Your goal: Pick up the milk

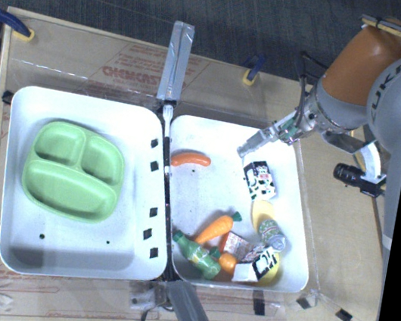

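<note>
The milk (260,180) is a small white carton with black cow patches. It lies flat in the upper right part of the right bin (202,195). My gripper (249,147) comes in from the upper right, slanting down into that bin. Its tip hangs just up and left of the carton, close to it but apart from it. Nothing shows in the gripper.
A green divided plate (76,170) fills the left bin (53,253). The right bin also holds a sausage (190,159), a carrot (215,228), a green bottle (196,251), a red box (234,243) and a second black-and-white pack (265,263) heaped at the front.
</note>
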You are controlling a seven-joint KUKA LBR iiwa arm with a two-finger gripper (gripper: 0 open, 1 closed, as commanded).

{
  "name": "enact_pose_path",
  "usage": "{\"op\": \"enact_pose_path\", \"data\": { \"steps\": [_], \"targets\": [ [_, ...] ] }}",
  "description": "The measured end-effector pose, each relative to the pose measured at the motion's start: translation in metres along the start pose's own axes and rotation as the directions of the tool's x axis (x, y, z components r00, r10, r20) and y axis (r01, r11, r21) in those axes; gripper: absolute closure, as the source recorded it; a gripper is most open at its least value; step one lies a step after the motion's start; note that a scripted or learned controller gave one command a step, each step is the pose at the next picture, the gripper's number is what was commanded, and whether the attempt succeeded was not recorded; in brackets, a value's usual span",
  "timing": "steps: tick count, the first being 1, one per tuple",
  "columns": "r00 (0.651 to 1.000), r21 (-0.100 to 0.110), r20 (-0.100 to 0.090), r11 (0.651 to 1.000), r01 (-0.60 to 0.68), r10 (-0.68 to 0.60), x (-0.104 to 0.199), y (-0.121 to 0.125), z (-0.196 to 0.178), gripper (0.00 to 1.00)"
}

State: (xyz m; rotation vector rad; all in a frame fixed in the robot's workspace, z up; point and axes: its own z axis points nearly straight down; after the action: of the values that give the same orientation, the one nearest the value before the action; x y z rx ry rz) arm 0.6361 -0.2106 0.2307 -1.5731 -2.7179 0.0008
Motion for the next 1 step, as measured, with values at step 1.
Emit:
{"op": "enact_pose_path", "data": {
  "steps": [1],
  "targets": [
    [0.999,0.004,-0.003,0.999,0.045,-0.045,0.0143,-0.0202,0.1218,0.00]
  ]
}}
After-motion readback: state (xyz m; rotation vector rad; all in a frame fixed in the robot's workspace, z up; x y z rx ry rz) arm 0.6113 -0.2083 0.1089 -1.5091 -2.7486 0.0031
